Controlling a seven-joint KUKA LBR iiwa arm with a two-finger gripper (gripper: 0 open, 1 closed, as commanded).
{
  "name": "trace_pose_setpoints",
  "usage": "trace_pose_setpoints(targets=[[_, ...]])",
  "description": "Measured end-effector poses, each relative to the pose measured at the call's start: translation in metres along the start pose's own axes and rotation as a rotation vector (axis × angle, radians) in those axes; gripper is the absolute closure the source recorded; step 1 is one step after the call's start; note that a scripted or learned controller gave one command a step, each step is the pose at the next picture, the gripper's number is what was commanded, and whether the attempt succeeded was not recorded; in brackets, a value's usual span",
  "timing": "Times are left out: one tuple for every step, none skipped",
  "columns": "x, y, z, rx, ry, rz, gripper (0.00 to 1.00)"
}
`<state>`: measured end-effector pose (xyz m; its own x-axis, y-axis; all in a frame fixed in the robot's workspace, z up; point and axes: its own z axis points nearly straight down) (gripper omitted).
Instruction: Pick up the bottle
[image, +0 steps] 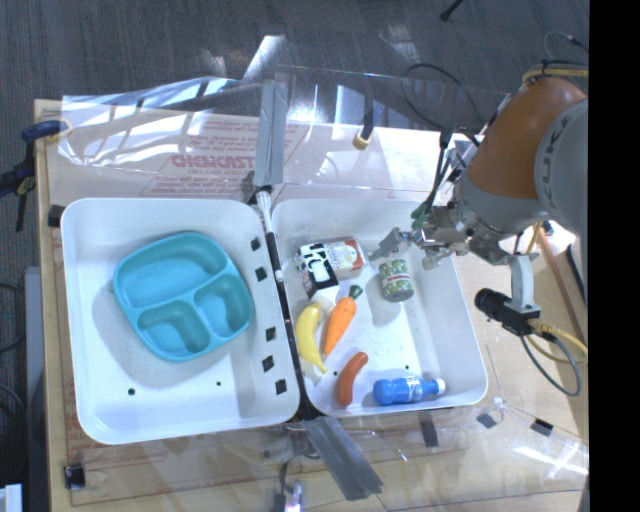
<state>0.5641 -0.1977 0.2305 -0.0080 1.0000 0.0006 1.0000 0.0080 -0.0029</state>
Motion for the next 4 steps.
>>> trace_pose_setpoints(targets=[[0.051,-0.039,0.117,0.001,0.0,-0.149,0.0],[0.051,-0.038,0.107,0.001,0.0,-0.154,1.0],[0.051,-0.038,0.107,0.0,-0.001,-0.155,0.0],[0.047,-0.039,0.136,-0.005,-0.003,-0.079,0.0]])
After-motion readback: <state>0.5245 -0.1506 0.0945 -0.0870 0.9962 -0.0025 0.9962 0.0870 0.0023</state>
